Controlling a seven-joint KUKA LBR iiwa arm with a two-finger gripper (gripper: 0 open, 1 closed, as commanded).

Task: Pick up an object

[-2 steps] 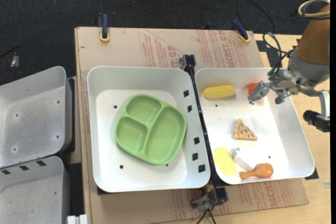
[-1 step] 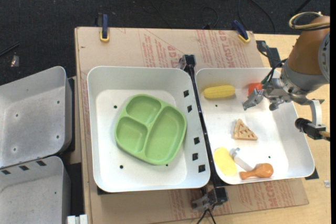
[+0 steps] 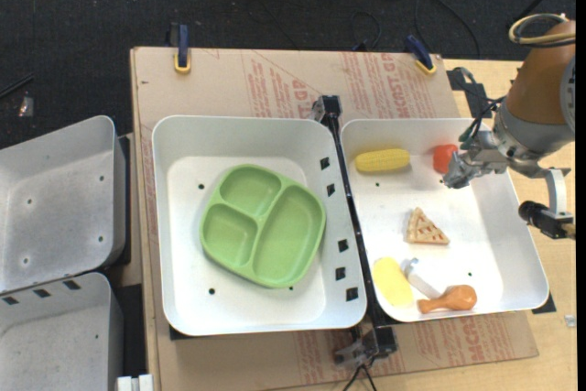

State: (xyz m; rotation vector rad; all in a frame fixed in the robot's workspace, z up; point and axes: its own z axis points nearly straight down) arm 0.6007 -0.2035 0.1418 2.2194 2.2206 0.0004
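Objects available for picking are lying in the right bin [image 3: 513, 224]; no single target is specified, so the candidates are being listed from largest to smallest.

Yellow corn cob [image 3: 382, 161]: lying near the bin's far wall. Probably light, rigid, smooth plastic; grasping across the short axis at mid-length looks best.

Yellow banana-like piece [image 3: 394, 282]: lying at the near wall. Probably light and slippery.

Orange drumstick [image 3: 448, 298]: lying just beside the yellow piece. The narrow shank is offering the surest hold.

Triangular pizza slice [image 3: 426, 229]: lying flat mid-bin. Being thin, it is likely hard to pinch from above.

Red object [image 3: 443, 157]: sitting just beside the tool [image 3: 455, 179], partly hidden.

Tool state: whether the fingers are apart or together cannot be told. Nothing is seen between them.
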